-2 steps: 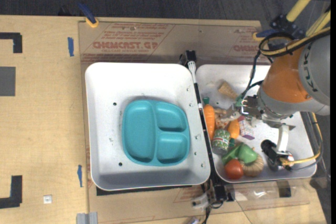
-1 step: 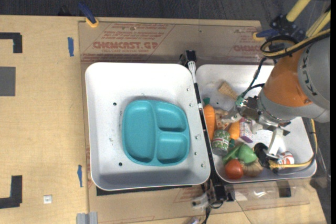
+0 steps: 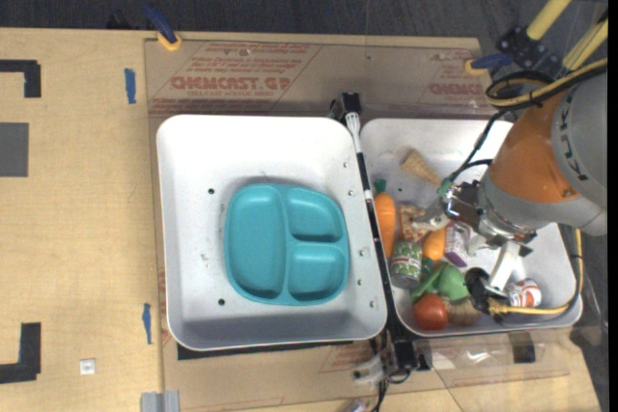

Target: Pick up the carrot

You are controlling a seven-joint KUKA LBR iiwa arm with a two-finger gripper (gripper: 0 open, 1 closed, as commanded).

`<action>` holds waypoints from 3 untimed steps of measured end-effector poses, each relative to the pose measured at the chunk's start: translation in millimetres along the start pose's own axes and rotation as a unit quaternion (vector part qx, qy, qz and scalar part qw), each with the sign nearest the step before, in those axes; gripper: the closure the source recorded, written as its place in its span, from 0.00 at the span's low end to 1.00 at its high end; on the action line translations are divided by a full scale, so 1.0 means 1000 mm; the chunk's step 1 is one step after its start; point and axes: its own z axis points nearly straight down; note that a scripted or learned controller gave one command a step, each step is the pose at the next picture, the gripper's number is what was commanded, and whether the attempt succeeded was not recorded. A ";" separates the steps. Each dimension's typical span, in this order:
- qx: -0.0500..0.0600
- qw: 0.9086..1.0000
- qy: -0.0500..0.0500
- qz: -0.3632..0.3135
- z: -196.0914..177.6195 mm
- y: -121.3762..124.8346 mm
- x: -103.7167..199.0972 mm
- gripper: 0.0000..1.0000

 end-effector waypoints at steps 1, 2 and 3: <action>-0.008 1.000 0.000 0.001 -0.015 0.005 0.000 1.00; -0.001 1.000 0.000 0.001 -0.010 0.001 0.000 0.00; -0.007 0.995 -0.004 -0.098 -0.002 -0.010 -0.005 0.00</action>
